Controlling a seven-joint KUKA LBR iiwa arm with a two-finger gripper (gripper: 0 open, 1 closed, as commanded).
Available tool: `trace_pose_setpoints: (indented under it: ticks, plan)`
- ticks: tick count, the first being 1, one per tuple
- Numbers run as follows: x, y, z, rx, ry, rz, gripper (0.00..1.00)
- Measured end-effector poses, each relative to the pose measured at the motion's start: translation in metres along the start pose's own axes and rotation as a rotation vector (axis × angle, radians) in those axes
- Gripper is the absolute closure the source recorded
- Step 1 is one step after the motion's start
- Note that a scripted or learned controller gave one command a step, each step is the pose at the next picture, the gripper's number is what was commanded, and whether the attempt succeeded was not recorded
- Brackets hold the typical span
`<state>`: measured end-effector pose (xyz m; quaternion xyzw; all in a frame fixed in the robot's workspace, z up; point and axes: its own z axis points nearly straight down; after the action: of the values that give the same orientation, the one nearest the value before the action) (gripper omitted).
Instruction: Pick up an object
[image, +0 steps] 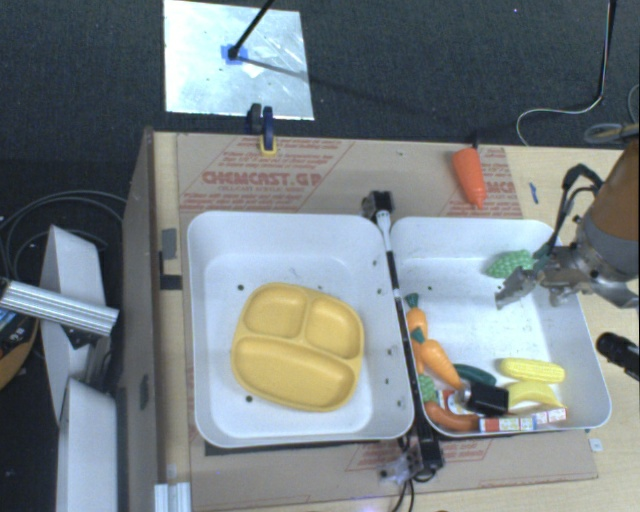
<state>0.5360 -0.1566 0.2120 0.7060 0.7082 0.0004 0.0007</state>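
At the near rim of the right bin (590, 400), toy food (490, 385) was heaped, unlifted. The pincer (515, 288) was seen parted and empty beside a green toy (510, 263); grasping remained undone.

One camera is hanging above the bench (330, 160), looking down at a slant and taking in both white bins: the left bin (200, 300) is sitting near the middle of the picture, the right bin (585, 350) toward the right side. It is standing far enough back that dark floor is showing beyond the bench's far edge, and the arm (615, 225) is reaching in from the right.
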Motion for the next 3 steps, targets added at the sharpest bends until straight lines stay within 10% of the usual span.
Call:
trace_pose_setpoints:
  ticks: [2, 3]
  plan:
    - [-0.008, -0.027, 0.128, 0.000, 0.000, 0.002, 0.00]
    - [-0.007, -0.025, 0.117, -0.004, 0.000, 0.001, 1.00]
